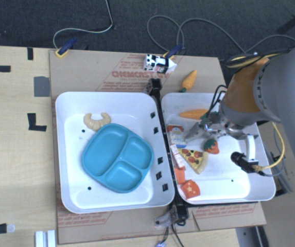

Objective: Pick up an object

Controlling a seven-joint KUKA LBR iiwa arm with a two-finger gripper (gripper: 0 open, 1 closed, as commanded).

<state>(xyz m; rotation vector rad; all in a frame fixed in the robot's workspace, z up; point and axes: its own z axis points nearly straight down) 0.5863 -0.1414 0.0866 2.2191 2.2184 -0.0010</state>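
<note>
My gripper [204, 134] hangs low over the middle of the right bin [240, 189], open, with nothing between its fingers. An orange carrot [193, 113] lies just behind it. A red strawberry-like toy [212, 147] sits just in front of it, close to one fingertip. A pizza slice [194, 158] lies to the front left. A small red and white packet [175, 135] and an orange-red block [189, 189] rest along the bin's left wall. In the left bin [70, 189] lie a blue divided plate [118, 157] and a tan croissant-shaped piece [96, 120].
A second carrot [188, 80] and a black-and-white cube [156, 63] lie on the cardboard behind the bins. Cables loop across the dark floor at the back. The arm's body [255, 94] overhangs the right bin's far right side, and a black cable end [240, 160] hangs by the right wall.
</note>
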